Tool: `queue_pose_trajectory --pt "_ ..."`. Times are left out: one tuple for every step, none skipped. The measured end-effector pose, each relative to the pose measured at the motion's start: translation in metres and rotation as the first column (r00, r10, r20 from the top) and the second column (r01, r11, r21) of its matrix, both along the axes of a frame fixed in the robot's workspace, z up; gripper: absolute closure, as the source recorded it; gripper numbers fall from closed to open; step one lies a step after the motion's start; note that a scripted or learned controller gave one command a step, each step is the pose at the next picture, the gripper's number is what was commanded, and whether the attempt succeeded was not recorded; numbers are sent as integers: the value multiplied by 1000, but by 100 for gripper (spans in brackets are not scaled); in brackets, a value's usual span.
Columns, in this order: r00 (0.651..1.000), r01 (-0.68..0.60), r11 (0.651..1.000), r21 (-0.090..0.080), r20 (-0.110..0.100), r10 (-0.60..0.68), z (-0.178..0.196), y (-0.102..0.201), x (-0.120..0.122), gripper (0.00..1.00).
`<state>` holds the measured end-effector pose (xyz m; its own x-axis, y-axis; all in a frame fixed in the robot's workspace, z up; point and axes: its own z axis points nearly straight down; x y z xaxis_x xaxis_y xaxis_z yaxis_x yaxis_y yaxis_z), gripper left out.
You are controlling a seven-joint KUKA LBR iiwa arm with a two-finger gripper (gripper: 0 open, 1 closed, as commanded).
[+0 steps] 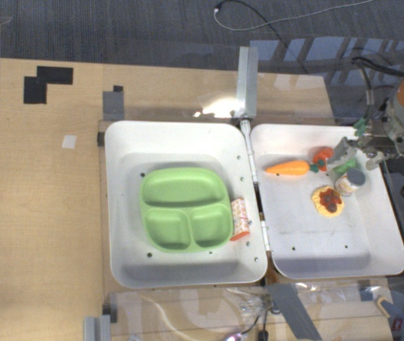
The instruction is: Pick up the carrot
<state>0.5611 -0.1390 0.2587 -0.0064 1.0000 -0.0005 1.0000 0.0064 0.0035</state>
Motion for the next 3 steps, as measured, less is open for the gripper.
queue_pose_trajectory --pt "911 -412 911 -1 1 412 -77 53 39 0" --pt "910 -415 910 -5 5 415 -170 20 100 0" --pt "919 -395 919 -6 5 395 -114 -29 110 0"
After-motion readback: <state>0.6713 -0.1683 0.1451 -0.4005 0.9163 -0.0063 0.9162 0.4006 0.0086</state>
